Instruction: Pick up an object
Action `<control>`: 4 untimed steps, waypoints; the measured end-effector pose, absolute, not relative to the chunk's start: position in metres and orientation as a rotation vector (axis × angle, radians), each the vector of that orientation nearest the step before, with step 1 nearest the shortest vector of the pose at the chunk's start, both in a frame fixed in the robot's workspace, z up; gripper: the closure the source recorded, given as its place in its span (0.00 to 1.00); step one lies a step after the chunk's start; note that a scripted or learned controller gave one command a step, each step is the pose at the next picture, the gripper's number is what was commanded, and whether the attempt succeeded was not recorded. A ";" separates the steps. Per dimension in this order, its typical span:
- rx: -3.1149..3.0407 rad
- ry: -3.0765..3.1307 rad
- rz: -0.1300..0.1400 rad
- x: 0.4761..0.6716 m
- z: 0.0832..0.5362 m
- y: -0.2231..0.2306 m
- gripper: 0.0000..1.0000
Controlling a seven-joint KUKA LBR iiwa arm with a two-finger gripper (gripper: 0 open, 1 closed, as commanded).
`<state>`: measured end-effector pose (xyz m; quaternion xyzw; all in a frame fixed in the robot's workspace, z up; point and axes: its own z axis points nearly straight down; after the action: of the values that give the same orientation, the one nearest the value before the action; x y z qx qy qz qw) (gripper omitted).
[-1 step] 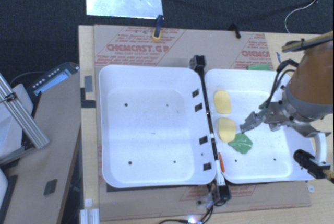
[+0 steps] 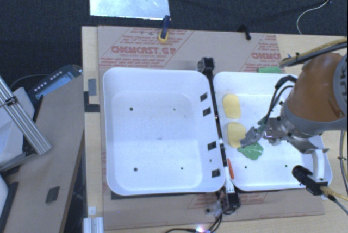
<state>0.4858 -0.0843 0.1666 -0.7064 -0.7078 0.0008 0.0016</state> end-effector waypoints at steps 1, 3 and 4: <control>-2.220 -2.228 -0.003 0.521 0.081 -0.084 0.00; -2.214 -2.243 -0.020 0.586 0.191 -0.019 1.00; -2.223 -2.240 -0.025 0.572 0.356 -0.005 1.00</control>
<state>0.5721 -0.0048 0.3564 -0.7043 -0.7098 -0.0078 -0.0070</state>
